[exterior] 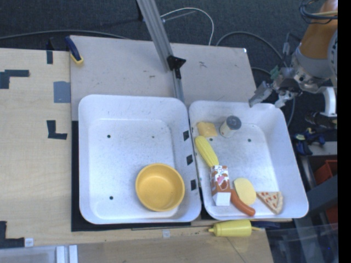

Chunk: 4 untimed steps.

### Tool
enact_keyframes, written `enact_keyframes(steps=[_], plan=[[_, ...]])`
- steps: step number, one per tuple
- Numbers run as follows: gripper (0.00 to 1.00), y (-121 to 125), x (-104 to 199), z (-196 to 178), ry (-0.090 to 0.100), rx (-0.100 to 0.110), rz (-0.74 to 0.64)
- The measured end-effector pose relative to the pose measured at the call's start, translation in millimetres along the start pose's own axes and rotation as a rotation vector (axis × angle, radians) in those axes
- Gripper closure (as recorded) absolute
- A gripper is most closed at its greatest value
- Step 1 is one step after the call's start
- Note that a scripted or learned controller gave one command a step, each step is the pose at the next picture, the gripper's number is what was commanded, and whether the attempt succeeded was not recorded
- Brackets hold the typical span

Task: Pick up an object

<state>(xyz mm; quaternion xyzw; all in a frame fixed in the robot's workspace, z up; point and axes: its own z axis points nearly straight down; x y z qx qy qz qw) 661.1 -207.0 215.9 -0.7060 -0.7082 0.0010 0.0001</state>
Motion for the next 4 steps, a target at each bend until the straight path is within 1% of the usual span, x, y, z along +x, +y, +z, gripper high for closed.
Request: enact_keyframes(steps=[1, 2, 3, 4], plan=[[0.00, 0, 0, 0, 0.000, 0.001, 0.000], [0.00, 1, 4, 65, 0.001, 0.006, 0.000], [0.00, 8, 1, 120, 0.001, 0.005, 0.000], [0.00, 9, 2, 123, 0.001, 0.006, 0.001]])
